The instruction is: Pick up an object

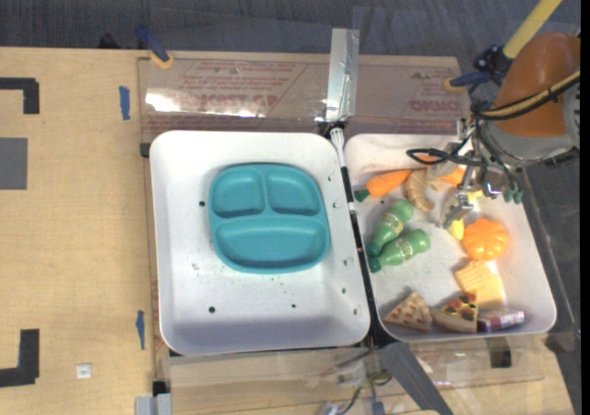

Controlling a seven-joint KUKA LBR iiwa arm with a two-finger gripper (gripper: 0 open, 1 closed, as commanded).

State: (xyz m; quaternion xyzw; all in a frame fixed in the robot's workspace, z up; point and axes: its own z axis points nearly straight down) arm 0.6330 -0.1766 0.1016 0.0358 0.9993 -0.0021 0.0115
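The right bin [544,286] holds several toy foods. An orange carrot [387,183] and a tan croissant [420,187] lie at its back. Two green vegetables [392,224] [407,246] lie left of centre. An orange pumpkin [486,238] sits at the right, with a yellow cheese wedge [481,282] in front of it. My gripper [461,204] hangs over the bin's back right part, just right of the croissant and just behind the pumpkin. A small yellow piece [456,231] lies right below it. The gripper's shape is too cluttered to read.
A teal divided plate [269,217] sits in the left bin [184,312]. Two pizza slices [410,312] [454,314] and a purple item [502,318] lie along the right bin's front wall. The arm's orange band [544,81] and cables stand over the back right corner.
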